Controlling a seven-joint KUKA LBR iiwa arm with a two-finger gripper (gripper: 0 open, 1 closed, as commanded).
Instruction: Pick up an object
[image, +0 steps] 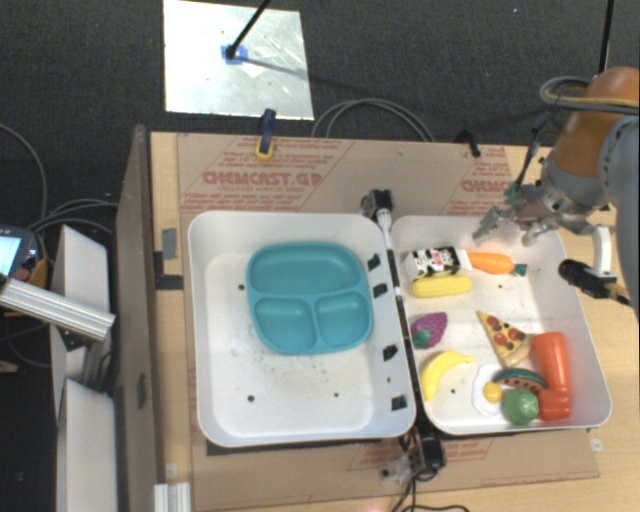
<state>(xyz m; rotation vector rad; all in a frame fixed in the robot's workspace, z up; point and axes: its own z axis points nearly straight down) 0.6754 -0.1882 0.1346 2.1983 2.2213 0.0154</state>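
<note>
My gripper (507, 231) hangs over the far right corner of the right bin (592, 372), with its two grey fingers spread open and nothing between them. Just below it lies an orange carrot (491, 263). Left of the carrot are a black-and-white cow toy (432, 262) and a yellow corn cob (441, 287). Further forward in the same bin lie purple grapes (430, 327), a pizza slice (503, 338), a banana (443, 368), a red bottle (553, 372), a watermelon slice (518, 380) and a green ball (519, 405).
A teal divided plate (308, 297) lies in the left bin (222, 330). A ridge with black clips (388, 290) separates the two bins. The arm (600, 140) rises at the far right. Cables run behind the bench.
</note>
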